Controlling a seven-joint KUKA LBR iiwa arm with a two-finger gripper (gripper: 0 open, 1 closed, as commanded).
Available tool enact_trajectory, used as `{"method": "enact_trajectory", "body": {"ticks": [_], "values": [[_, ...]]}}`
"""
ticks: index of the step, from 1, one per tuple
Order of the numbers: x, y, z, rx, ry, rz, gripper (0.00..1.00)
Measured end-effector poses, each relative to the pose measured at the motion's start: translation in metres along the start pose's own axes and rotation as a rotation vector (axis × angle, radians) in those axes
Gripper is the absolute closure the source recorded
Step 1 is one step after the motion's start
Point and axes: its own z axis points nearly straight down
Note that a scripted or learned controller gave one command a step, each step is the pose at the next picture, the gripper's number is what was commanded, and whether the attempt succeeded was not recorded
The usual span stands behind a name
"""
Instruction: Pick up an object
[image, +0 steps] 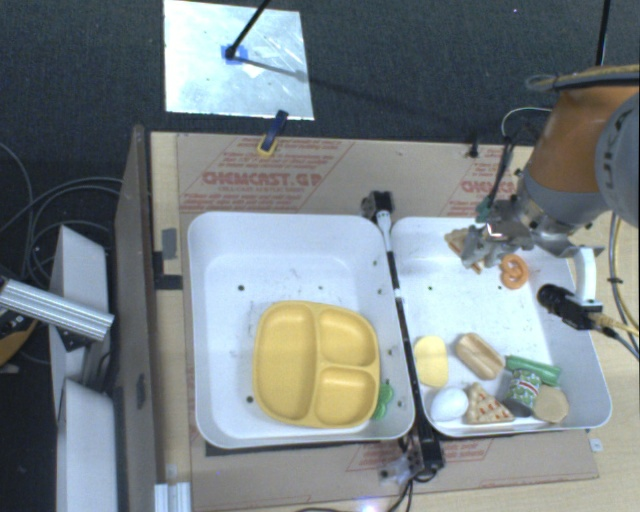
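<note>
Bins sit side by side on the bench. Left bin (215, 300) holds a yellow tray (315, 362) toward its near edge, with something green (384, 400) at the tray's right corner. Gripper (492, 232) hangs over the right bin's (590, 390) far edge, just beside a tan piece (464, 243) and an orange pretzel (513, 271). Along the near edge lie a yellow block (432, 360), white egg (448, 404), bun (478, 354), waffle slice (487, 407), green packet (524, 380) and cookie (550, 404).
</note>
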Motion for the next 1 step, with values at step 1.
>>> {"method": "enact_trajectory", "body": {"ticks": [1], "values": [[0.0354,0.0052,-0.0030,0.002,-0.001,0.002,1.00]]}}
